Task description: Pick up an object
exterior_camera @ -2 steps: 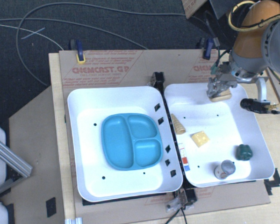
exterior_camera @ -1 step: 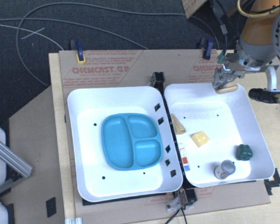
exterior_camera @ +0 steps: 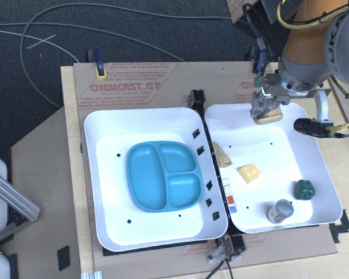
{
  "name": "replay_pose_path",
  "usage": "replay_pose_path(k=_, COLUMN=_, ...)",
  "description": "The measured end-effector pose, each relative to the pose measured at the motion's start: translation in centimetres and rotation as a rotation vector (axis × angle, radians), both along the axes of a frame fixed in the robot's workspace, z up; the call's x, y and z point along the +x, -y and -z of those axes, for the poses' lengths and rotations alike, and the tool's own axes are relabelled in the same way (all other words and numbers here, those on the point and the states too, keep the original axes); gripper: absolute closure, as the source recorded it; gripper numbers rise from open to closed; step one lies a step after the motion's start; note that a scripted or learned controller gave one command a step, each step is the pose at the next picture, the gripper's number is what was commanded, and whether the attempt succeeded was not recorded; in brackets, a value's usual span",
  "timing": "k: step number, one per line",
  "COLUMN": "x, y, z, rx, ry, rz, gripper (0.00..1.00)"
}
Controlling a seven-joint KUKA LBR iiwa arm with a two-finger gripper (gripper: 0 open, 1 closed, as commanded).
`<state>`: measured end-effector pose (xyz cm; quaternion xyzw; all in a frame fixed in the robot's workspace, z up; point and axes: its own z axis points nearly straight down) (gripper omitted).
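Your pincer [exterior_camera: 266,109] hangs over the far edge of the right bin [exterior_camera: 322,175], with a flat tan piece [exterior_camera: 271,117] at its tips; you cannot tell whether it is gripped. The loose things lie nearer the camera: a cone [exterior_camera: 222,155] pointing along the divider, a yellow wedge [exterior_camera: 250,172], a green lump [exterior_camera: 304,190] and a grey cup [exterior_camera: 280,210]. The left bin [exterior_camera: 104,139] holds a blue divided plate [exterior_camera: 163,175].
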<state>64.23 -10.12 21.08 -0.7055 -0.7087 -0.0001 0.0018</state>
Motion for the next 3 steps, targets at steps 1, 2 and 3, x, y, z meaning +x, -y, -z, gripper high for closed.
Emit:
replay_pose_path(k=1, x=-1.3, y=-5.4, z=0.6, rx=0.000, ry=-0.001, rz=-0.001, gripper=1.00)
replay_pose_path(k=2, x=-3.2, y=-11.1, z=0.0, rx=0.001, ry=-0.001, rz=-0.002, gripper=1.00)
replay_pose_path(k=3, x=-4.5, y=-16.3, z=-1.3, rx=0.001, ry=0.001, rz=-0.002, gripper=1.00)
